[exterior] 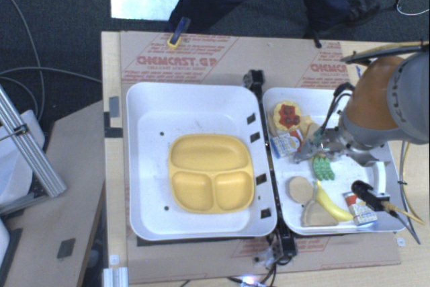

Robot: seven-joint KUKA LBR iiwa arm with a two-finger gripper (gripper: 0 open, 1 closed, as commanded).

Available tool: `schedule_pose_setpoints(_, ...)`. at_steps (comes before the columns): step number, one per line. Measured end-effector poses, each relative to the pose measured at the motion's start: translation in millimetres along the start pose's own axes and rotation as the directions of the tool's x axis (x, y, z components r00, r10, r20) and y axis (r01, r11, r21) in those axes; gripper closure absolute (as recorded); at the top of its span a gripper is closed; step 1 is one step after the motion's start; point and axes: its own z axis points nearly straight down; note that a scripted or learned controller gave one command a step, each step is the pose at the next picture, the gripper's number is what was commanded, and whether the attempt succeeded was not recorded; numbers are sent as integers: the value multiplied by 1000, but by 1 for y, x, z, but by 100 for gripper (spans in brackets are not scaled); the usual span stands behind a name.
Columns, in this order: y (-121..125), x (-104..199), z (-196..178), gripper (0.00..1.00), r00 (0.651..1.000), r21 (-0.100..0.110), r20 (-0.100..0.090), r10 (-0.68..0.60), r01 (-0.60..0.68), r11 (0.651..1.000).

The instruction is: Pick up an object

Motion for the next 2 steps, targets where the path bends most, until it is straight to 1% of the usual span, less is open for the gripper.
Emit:
schedule_pose_setpoints(1,99,31,-6,0,1000,1,0,-2,2,1000)
schedule_pose_setpoints(2,98,29,-17,100,1000,-4,1,0,0,1000)
